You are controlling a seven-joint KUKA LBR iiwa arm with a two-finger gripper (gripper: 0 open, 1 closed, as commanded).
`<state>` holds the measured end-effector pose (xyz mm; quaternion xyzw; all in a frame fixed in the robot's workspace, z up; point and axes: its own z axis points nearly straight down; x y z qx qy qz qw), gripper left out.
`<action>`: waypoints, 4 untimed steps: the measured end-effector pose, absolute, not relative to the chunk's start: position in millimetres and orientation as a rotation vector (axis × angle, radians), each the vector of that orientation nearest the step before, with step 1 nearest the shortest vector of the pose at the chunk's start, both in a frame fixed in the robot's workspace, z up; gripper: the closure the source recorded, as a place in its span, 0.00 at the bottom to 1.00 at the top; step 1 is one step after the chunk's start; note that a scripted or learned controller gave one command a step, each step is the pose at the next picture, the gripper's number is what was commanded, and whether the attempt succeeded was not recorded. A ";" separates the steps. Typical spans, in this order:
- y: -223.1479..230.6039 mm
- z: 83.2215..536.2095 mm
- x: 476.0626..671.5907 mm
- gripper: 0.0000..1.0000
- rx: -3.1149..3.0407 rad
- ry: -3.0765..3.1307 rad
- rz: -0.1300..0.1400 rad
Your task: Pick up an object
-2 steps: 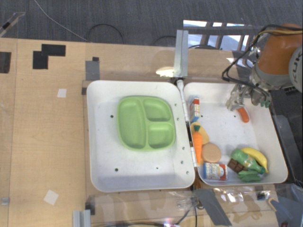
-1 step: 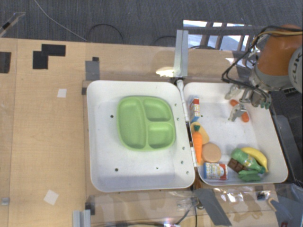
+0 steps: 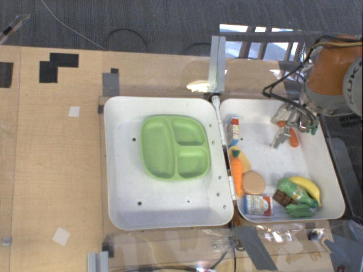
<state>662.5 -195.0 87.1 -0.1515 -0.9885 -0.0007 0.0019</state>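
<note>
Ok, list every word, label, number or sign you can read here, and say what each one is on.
None can be read.
White tube by the right bin's left wall: red and blue print, too blurred to read.
Cup at the bin's near edge: coloured label, too small to read.
Brown pack beside the banana: pale marks, illegible.
Black squares on the bench: shapes, no text.

You look down on a pale wooden bench (image 3: 51, 169) marked with black squares (image 3: 57, 66) near its far left, and beyond its far edge lies dark grey carpet (image 3: 142, 10) crossed by a thin pale cable (image 3: 62, 21). A metal bracket (image 3: 217, 64) stands upright at the bench's back, beside a bright glare patch (image 3: 198, 86).
</note>
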 end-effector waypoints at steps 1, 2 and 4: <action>-173.9 87.1 647.5 0.00 -0.605 -3.093 -0.002; -173.6 102.6 652.0 1.00 -0.601 -3.109 -0.001; -152.4 247.3 655.6 0.00 -0.514 -3.112 0.000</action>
